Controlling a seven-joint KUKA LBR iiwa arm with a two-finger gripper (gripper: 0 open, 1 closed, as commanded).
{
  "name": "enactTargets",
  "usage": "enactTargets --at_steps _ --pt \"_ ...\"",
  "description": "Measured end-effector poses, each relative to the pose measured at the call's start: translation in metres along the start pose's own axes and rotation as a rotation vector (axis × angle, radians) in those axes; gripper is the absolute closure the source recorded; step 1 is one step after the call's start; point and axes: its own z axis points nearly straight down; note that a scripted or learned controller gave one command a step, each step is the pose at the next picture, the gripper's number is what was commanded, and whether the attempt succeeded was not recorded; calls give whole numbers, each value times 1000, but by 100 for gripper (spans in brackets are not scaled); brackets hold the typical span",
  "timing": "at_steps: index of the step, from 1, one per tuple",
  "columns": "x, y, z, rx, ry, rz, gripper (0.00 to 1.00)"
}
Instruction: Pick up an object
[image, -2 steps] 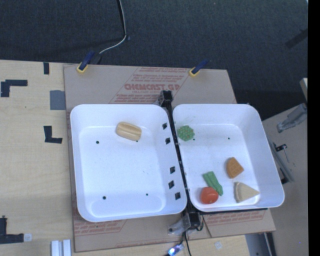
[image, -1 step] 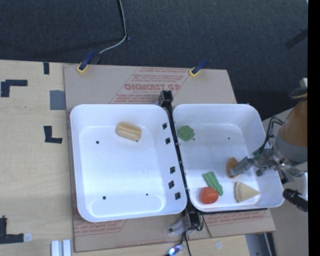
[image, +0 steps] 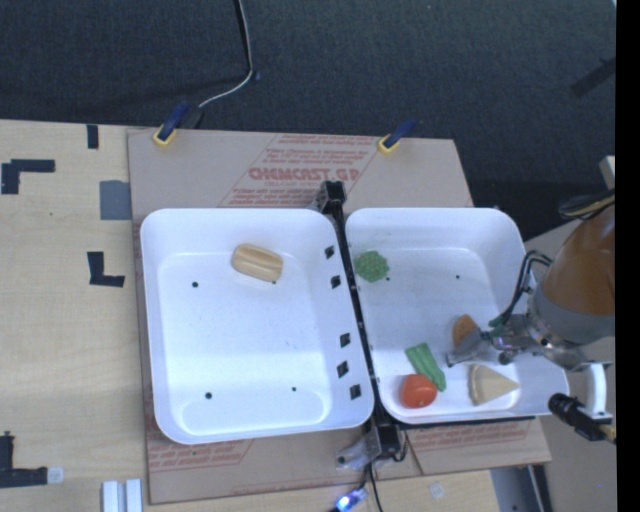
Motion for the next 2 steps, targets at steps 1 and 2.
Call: enactTargets --at_steps 1,2 --pt "-16 16 -95 -13 -7 0 0" --pt "-15 0 -39 -1 -1 0 0"
